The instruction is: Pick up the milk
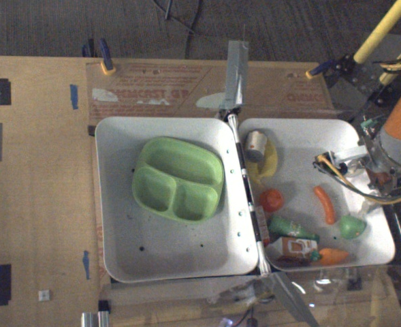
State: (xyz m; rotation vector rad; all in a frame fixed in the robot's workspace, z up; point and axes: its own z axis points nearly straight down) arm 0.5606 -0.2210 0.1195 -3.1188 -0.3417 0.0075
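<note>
From the camera view I count two white bins: the left bin [111, 203] holds one green divided plate [178, 179] with three compartments. The right bin [302, 142] holds the rest: one milk carton [297, 246], one grey can [256, 143] lying on one yellow banana [267, 165], one red round fruit [271, 199], two orange pieces [325, 204] [333, 255] and two green items [285, 225] [352, 227].

The milk lies on its side in the near left corner of that bin. Its long axis runs left to right along the near wall, and which end is its top is hard to make out.

My gripper [376, 182] hangs over the bin's right side, well apart from the milk. It is tangled in cables and cut off at the edge, so I cannot tell whether it is wide or narrow.
</note>
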